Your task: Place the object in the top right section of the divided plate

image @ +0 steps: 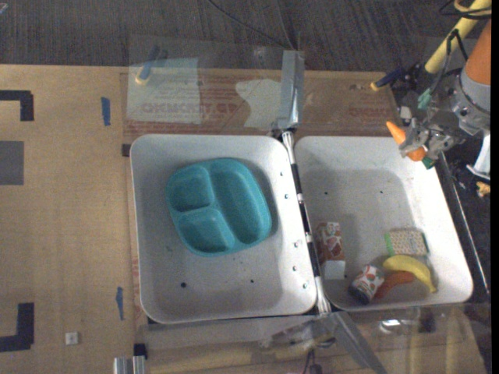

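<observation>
Gripping a small orange object [399, 133], the hand [415, 142] hangs over the right bin's [351, 170] top-right corner.

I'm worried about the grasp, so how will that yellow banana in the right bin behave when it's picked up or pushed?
The banana is curved and smooth-looking, so it could pivot or slip when squeezed. It looks like a small toy, probably light and stiff. It lies against the orange piece near the bin wall, so a push may jam it there rather than roll it.
</observation>
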Controlling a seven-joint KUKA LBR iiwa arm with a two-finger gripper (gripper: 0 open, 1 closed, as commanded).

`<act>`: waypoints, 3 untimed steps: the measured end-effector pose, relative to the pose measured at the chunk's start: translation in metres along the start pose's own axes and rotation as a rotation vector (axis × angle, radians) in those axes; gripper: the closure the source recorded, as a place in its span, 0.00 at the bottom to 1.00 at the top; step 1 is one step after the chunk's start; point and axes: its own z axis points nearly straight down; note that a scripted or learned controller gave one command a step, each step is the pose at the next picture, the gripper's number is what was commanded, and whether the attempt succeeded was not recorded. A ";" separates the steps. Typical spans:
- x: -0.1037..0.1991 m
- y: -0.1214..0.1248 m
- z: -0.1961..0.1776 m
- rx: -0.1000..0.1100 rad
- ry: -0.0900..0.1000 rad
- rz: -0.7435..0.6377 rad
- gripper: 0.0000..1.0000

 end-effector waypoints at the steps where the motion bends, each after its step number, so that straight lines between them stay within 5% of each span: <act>1: -0.004 -0.037 -0.107 -0.001 0.001 0.163 1.00; 3: 0.121 -0.027 0.054 0.004 0.003 -0.193 1.00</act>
